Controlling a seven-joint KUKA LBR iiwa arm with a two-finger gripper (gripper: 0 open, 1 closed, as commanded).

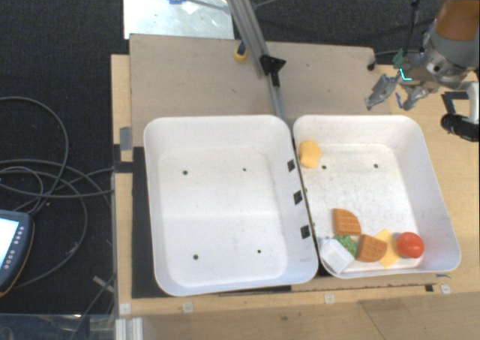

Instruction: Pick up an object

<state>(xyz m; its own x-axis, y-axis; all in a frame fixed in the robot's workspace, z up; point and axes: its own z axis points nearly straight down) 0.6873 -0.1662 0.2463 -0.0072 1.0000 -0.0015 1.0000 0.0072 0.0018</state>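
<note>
My gripper (395,96) hangs above the far rim of the right bin (431,181), open, with nothing between its fingers. In that bin a small yellow piece (309,154) lies at the far left corner. Along the near edge sit a waffle-like brown piece (346,221), a second brown piece (370,248), a yellow wedge (387,250), a red tomato-like ball (409,245), a green bit (346,242) and a white block (335,254). All of these are well below and in front of the gripper.
The left bin (217,203) lies beside the right one, joined by black clips along the shared rim. A grey metal pole (247,23) slants over the bench behind the bins. Cables and a tablet lie on the floor at left.
</note>
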